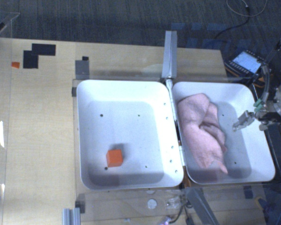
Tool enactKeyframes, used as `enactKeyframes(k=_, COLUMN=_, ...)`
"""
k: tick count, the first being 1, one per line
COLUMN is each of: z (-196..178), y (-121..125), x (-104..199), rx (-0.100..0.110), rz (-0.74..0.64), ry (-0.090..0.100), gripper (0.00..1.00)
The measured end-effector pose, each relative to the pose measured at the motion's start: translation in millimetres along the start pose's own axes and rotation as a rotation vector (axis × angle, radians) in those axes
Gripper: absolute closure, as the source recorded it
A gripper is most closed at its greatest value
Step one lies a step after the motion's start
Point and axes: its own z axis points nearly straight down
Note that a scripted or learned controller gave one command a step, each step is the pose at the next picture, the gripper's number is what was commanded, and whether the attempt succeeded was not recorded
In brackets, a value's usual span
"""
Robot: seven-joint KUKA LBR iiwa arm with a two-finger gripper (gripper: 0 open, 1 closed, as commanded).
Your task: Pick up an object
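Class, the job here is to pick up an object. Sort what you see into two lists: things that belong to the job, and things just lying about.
Belongs to the job:
orange block
pink cloth
claw
left bin
right bin

Just lying about:
black shapes
tablet
cable

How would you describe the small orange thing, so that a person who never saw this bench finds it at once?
Look at the two white bins side by side and take the left bin. Near its front left corner lies a small orange block, alone on the white floor. The only other thing in the bins is a soft pink cloth in the right bin, much bigger and crumpled.
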Motion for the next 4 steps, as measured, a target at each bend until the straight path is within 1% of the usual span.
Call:
enactKeyframes(k=1, z=113, y=42, x=23, rx=0.001, rz=-0.103, ry=0.001, gripper=0.00)
enactKeyframes(k=2, z=170, y=57, x=13, rx=-0.010, rz=-0.185, ry=-0.001, gripper=0.00)
enactKeyframes(k=3, z=156, y=60, x=14, rx=-0.020, rz=-0.187, ry=-0.003, gripper=1.00)
enactKeyframes(k=4, z=140, y=90, x=0, rx=-0.003, rz=-0.160, ry=-0.001, gripper=1.00)
